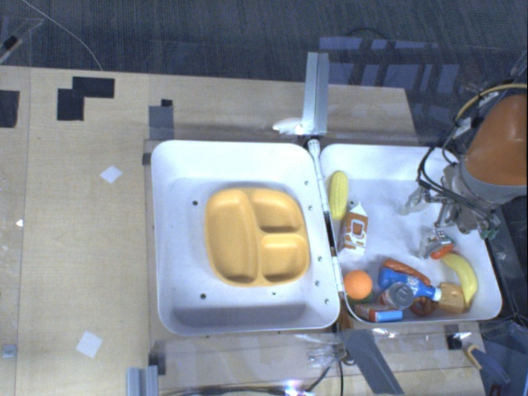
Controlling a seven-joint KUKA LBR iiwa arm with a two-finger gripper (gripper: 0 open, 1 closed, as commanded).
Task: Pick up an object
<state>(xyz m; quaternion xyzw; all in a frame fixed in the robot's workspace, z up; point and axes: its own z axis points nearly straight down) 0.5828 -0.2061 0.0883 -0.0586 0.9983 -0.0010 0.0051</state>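
Note:
My gripper [426, 222] hangs over the right bin [386, 176], in its right half, below the orange band of the arm [497, 145]. Its two fingers stand apart, and white bin floor shows between them, so it is open and holds nothing. A yellow banana [463, 276] lies just below and to the right of the lower fingertip. A blue bottle [405, 288] and a red-orange item [403, 267] lie in front of the gripper. A corn cob [338, 194], a small carton [355, 228] and an orange [358, 285] sit along the bin's left side.
The left bin [177, 221] carries a yellow divided tray [254, 236]. A brown item [431, 305] and a red can [384, 313] crowd the right bin's front edge. A metal post [316, 93] stands behind the wall between the bins.

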